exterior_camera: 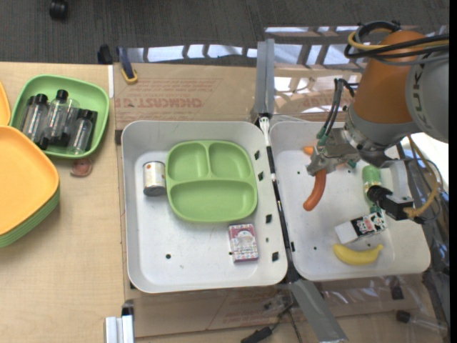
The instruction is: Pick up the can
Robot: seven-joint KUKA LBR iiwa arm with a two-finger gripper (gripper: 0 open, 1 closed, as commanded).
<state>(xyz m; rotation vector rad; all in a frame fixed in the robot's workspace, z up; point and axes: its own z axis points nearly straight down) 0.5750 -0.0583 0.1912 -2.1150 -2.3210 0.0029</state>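
Task barely begun, by the look of it: the can [153, 178] lies on its side in the left bin [139, 263], against that bin's left wall, just beside the left edge of the green divided plate [211, 180] and untouched. The gripper [323, 161] is well apart from it, over the right bin [303, 259], hanging low above the upper end of an orange, carrot-like item [314, 191]; whether its jaws are wide or narrow I cannot tell, since the wrist body and cabling hide them, and nothing can be made out as held. What is left, as I judge it: cross the divider between the bins, come down on the can, close, lift. All of the grasp, in short. Containers. Left bin: the can, the divided plate with all three sections bare, and a small pink-and-white carton [243, 243] lying flat near the front. Right bin: the orange item, a green bottle-like object [373, 176] partly behind the arm, a small black-and-white box [362, 226], and a banana [358, 254] near the front wall. On the bench to the left, a green tray [36, 91] holds several clear vials with dark caps [57, 120], next to a stack of orange plates [25, 184].
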